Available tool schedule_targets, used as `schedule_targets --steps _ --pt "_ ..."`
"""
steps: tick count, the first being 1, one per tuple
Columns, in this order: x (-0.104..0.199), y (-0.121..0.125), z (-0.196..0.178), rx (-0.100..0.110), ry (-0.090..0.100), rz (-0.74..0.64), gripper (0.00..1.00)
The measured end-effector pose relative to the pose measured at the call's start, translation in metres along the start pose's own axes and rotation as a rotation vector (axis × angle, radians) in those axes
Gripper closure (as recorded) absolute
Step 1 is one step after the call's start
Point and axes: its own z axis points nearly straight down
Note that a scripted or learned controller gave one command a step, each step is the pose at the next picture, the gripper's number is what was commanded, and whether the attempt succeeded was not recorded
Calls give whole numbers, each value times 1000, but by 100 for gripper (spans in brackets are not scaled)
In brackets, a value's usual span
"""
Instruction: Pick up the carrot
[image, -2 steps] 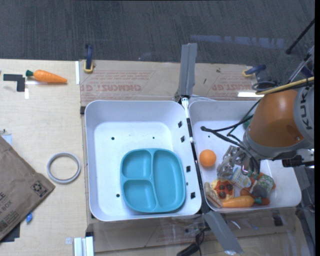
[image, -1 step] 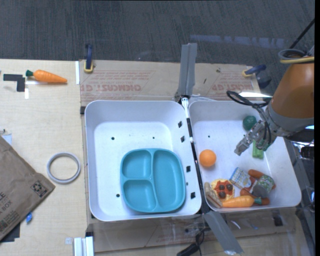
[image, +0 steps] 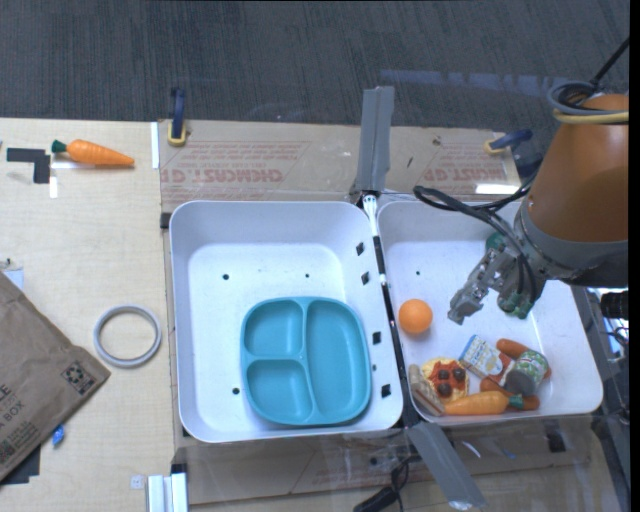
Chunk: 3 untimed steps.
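An orange carrot-shaped piece (image: 478, 404) lies at the front of the right bin (image: 440, 240), among a pile of toy food. A second carrot (image: 93, 153) with a green top lies outside the bins on the bench's far left. My gripper (image: 492, 303) hangs over the middle of the right bin, above and behind the food pile, a little right of an orange ball (image: 415, 316). Its fingers (image: 465, 305) are spread open with nothing between them.
The left bin (image: 200, 300) holds a teal divided plate (image: 305, 360). The pile in the right bin also has a pizza slice (image: 445, 380), a small carton (image: 478, 353) and a sausage (image: 512, 349). A tape ring (image: 127, 334) and a cardboard box (image: 35, 380) lie on the bench at left.
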Motion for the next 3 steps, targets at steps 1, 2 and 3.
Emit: schedule_targets --steps 1,2,3 --pt "0 0 0 0 0 0 0" --pt "25 6 71 0 3 -268 0" --pt "23 6 63 -1 1 -264 100"
